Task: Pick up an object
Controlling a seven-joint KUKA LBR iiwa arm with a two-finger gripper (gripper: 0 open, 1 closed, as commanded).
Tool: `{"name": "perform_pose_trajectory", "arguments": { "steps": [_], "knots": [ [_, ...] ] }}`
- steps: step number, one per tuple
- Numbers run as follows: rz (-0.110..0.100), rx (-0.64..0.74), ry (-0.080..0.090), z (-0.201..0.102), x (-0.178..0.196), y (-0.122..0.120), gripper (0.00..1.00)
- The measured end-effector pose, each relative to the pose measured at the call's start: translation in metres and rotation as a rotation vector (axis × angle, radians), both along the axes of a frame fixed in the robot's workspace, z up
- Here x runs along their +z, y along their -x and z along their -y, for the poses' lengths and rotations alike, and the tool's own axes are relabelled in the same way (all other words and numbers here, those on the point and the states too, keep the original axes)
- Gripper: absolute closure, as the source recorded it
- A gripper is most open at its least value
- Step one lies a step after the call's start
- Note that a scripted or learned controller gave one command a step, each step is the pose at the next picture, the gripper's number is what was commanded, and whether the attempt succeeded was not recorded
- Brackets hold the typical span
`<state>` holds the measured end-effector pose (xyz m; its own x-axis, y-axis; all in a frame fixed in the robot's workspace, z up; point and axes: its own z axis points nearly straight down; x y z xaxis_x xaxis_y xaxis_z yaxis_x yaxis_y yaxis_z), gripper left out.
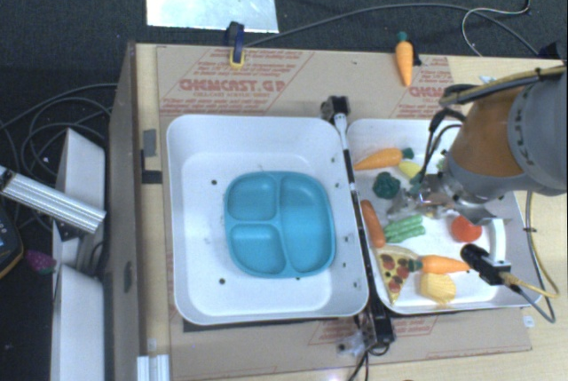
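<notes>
Gripper (pixel 424 197) sits low in the right bin (pixel 506 299); I cannot tell its state. From my seat the risk is crowding. Going left to right: the blue plate (pixel 280 224) lies well clear, then the green beans (pixel 404 229) at its seven o'clock and the tomato (pixel 465 229) at four o'clock could get nudged or double-grabbed.

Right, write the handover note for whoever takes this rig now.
Gripper: low in the right bin, over the toy food; fingers not readable from above, nothing visibly held.
Right bin: carrot, broccoli, green beans, tomato, pizza slice, second carrot.
Left bin: blue divided plate.
One more carrot lies on the cardboard behind the bins.
Done: nothing lifted. Left: grasp and raise one item.
</notes>
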<state>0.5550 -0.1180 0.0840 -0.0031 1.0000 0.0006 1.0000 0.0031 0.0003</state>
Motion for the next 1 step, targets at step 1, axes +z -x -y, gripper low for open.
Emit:
{"name": "perform_pose_trajectory", "arguments": {
  "steps": [1],
  "knots": [
    [0.002,0.001,0.001,-0.0109,0.0007,-0.0634,0.00]
  ]
}}
